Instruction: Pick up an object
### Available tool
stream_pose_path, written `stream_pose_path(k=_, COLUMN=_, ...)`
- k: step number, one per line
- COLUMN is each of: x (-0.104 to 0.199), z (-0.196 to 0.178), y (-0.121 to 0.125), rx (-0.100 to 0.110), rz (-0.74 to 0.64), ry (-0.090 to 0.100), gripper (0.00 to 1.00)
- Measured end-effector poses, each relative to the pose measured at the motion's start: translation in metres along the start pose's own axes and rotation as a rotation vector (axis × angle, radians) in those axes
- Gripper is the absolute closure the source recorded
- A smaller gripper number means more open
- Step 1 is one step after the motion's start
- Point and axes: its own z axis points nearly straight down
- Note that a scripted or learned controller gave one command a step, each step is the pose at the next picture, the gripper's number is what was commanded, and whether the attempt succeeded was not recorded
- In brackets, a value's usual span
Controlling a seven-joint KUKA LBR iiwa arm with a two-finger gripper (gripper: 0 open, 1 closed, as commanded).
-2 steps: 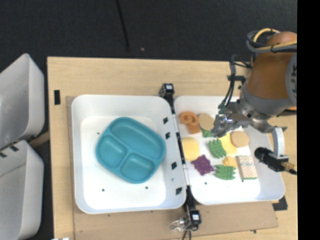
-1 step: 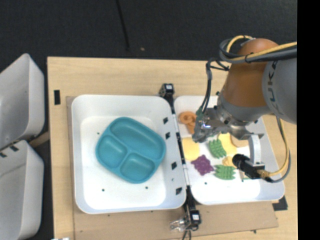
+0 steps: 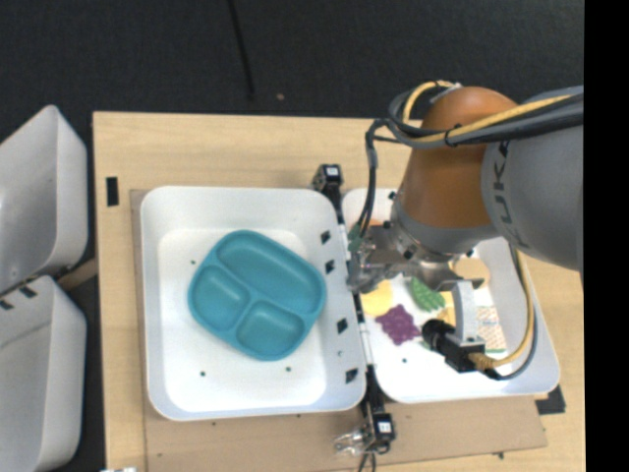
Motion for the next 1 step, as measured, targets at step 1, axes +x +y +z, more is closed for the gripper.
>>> stream_pose_path(k=1, x=0.055, z=0.0045, y=-0.0232, rx=0.003, rz=0.0, ry=-0.001, gripper=1.0)
